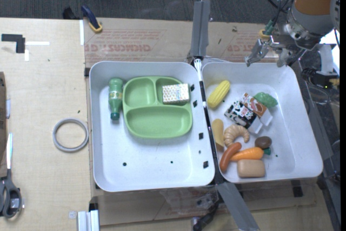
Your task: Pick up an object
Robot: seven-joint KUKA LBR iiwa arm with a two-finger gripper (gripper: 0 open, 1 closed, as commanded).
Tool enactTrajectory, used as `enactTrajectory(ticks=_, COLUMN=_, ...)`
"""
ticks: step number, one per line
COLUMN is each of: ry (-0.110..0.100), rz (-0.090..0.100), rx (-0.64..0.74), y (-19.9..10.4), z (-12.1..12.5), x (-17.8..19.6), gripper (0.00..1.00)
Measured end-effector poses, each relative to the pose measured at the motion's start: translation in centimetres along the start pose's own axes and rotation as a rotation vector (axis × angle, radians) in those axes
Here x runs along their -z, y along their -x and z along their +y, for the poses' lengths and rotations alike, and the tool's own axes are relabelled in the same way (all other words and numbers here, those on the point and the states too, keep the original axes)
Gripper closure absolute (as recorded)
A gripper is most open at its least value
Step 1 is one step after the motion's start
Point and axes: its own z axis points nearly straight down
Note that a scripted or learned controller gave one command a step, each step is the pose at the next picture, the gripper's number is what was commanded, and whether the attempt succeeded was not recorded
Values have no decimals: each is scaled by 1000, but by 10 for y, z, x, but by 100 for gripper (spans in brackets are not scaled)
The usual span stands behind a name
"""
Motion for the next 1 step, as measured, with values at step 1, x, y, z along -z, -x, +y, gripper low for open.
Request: enactTrajectory(ticks=1, ry=-1, rz=0, rx=85, y=23, z=-73, x=-90, gripper=0)
